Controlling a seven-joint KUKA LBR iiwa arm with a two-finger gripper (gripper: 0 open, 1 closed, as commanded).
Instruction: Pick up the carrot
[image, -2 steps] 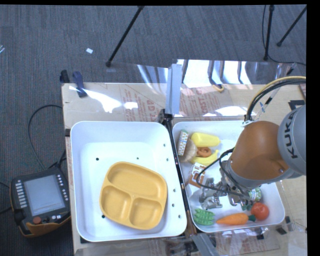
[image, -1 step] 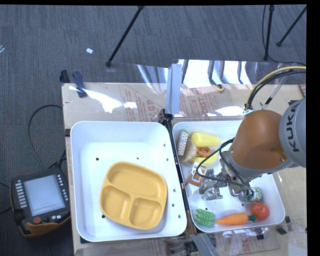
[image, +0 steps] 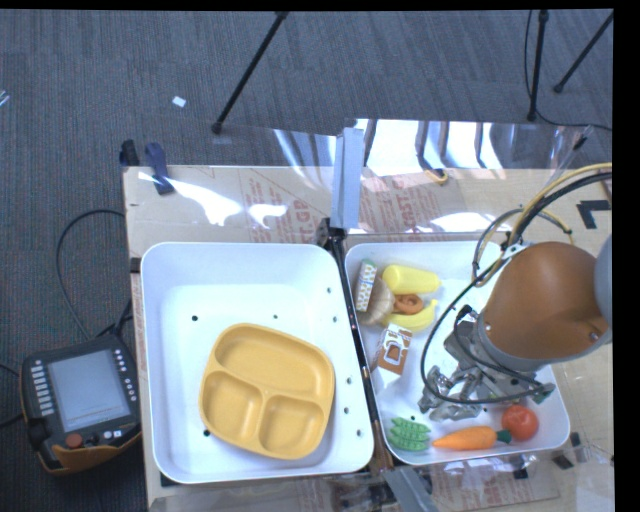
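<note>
Orange carrot (image: 465, 438) lies just below the tool (image: 452, 398), seemingly untouched.

- Left white bin (image: 170, 290), centre left: holds a yellow divided tray (image: 267, 389) with three compartments.
- Right white bin (image: 452, 252), centre right: yellow banana (image: 418, 317), yellow block (image: 411, 279), small carton (image: 394, 349), green pea pod (image: 409, 433), red tomato (image: 520, 422).
- Teach pendant (image: 82, 402), lower left, on the carpet.
</note>
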